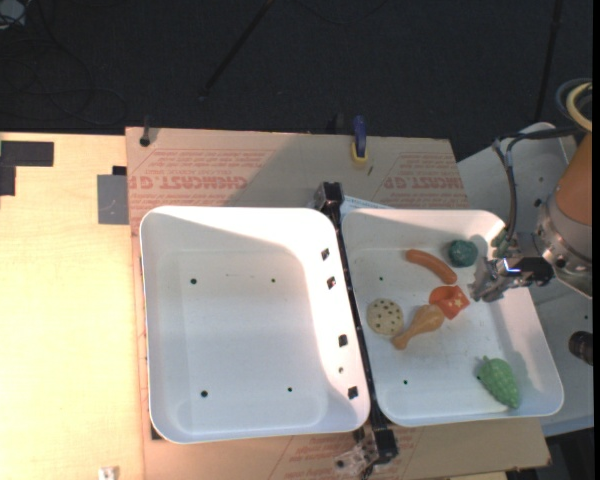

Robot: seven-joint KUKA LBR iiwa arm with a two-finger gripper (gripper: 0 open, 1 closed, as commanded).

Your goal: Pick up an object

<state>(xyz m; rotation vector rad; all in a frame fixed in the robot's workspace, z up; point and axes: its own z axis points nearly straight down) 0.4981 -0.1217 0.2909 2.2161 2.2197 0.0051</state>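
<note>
The right bin [540, 348] holds several small toy foods. An orange sausage [431, 264] lies near its middle, with a teal round piece [463, 252] just behind it. A red-orange piece [448, 299] sits beside a tan drumstick [419, 326], and a beige cookie-like disc [384, 315] lies left of them. A green bumpy piece [500, 381] rests at the front right. My gripper [485, 286] hangs at the bin's right side, just right of the red-orange piece, low over the bin floor.
The left bin [160, 318] stands beside the right one, with a black divider strip [345, 318] between them. Brown cardboard [240, 173] lies under both bins. A blue clamp [359, 140] stands at the cardboard's back edge.
</note>
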